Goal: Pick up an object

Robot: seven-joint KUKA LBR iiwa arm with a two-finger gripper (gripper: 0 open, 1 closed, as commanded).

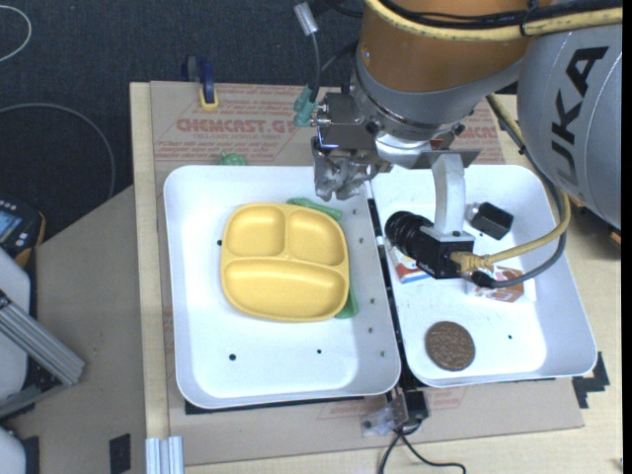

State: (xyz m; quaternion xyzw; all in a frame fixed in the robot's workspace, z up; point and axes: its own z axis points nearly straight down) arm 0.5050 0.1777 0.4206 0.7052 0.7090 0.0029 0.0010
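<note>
On the surface, a glossy yellow three-compartment plate lies long axis left-right in the left white bin, beneath the tool, grip state unclear.

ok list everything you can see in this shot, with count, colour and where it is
shallow white plastic bins: 2, white, side by side on the bench
yellow three-compartment plastic plate: 1, yellow, middle of left bin
green item: 1, green, mostly hidden under the plate's far edge
round brown disc: 1, brown, near part of right bin
small black block: 1, black, far part of right bin
blue-handled clamp: 1, blue and yellow, bench's far left edge
gripper: 1, grey metal, over left bin's far right corner
</note>
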